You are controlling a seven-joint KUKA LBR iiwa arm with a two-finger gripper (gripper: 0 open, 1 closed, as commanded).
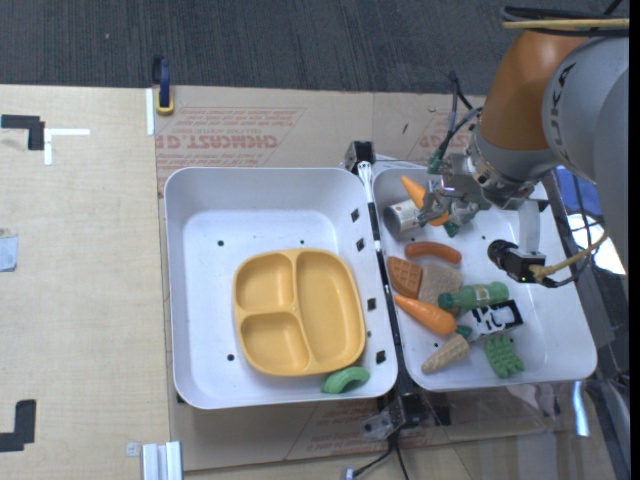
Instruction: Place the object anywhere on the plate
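Reaching in from the right, wrist bent over the right bin [560, 368]; gripper [440, 203] low beside a small grey can [403, 215]; finger state unclear. Yellow plate [298, 311] in left bin [200, 268].

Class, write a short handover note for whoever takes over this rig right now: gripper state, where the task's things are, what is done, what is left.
Gripper: low over the far end of the right bin, among the toy food; whether it grips anything cannot be told.
Yellow plate: in the left bin, all three compartments bare.
Green piece: beside the plate, on the bin floor.
Done: nothing placed yet.
Left: pick an object, carry it across, set it on the plate.
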